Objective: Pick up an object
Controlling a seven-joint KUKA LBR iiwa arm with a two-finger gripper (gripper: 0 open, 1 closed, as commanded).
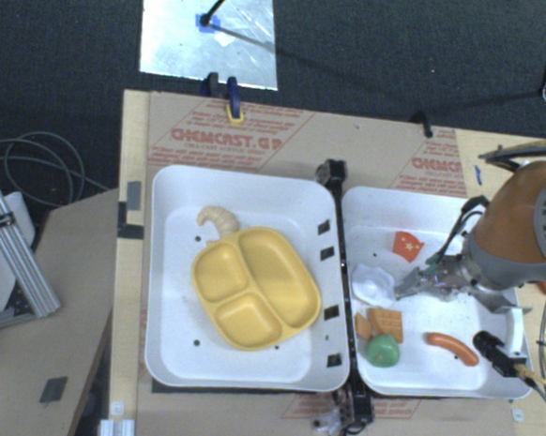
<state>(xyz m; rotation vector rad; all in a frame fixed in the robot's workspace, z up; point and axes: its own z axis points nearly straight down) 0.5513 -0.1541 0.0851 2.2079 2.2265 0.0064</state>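
My gripper (417, 283) hangs low over the middle of the right bin (443, 209), reaching in from the right. Its tip is right beside a white crumpled thing (371, 282), which lies just to its left. A small red-orange piece (407, 245) lies behind the gripper. In front of it are a tan waffle-like cracker (380, 322), a green ball (382, 351) and an orange sausage (451, 348). I see nothing held in the gripper.
The left bin (164, 345) holds a yellow three-part plate (254, 286) and a cream curved piece (218, 218) behind it. A black-clipped divider (337, 264) separates the bins. The arm's grey and orange wrist (522, 227) covers the right bin's right side.
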